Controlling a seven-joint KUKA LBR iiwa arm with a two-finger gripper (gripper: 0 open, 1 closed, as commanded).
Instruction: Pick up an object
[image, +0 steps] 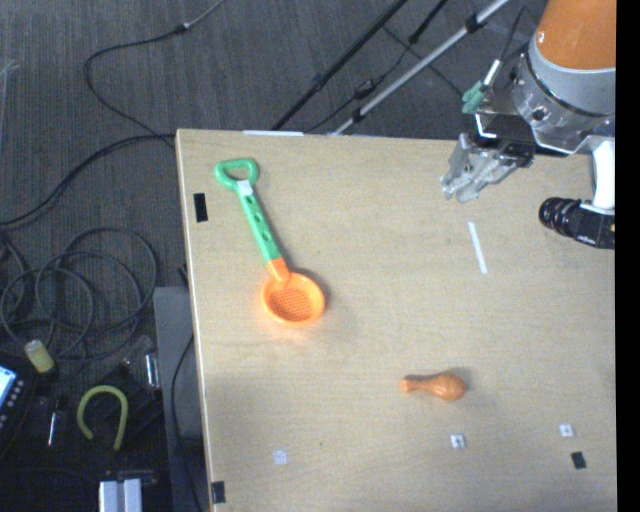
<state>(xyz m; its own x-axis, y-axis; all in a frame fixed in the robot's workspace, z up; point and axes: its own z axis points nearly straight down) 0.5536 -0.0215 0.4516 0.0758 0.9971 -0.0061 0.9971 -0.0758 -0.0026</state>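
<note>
Gripper (462, 186) hangs at the end of the grey arm over the far right part of the desk (380, 200), tipped down toward bare wood. Whether its jaws stand wide or narrow cannot be told from this slant, and they touch none of the things here.

Nearest to it, toward the near edge, lies a thin white stick (478, 247), flat on the wood and apart from the gripper. Farther toward the near edge, right of the middle, lies a small orange pear-shaped toy (440, 386) on its side, its narrow neck pointing to the left edge.

Well apart from both, by the left edge, lies a spoon (264, 238): the loop of its green handle is near the far left corner, and its orange sieve bowl points toward the middle of the desk.
</note>
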